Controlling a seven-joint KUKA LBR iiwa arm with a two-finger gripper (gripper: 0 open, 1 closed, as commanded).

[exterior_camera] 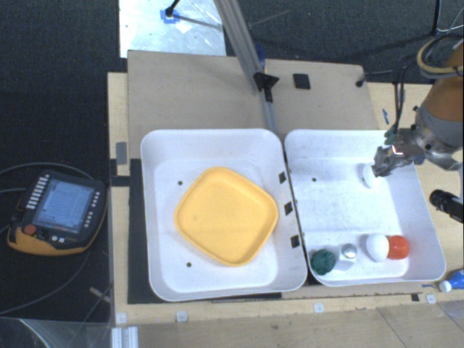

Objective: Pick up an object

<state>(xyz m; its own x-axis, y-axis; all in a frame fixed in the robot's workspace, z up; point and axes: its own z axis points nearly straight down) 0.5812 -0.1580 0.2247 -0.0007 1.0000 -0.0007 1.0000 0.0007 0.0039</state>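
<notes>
Gripper (pixel 382 165) low over the right bin (pixel 341 147), near its far right wall; grip state impossible to tell. 4 small objects clustered along the near edge: green ball (pixel 323 260), silver piece (pixel 348 252), white ball (pixel 376 246), orange ball (pixel 398 246). Best to center above 1 before descending.

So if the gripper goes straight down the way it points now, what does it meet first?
Probably the small white object just below the gripper in the right bin. Depth is unclear from this view; if it misses, it meets the bin's bare floor.
</notes>
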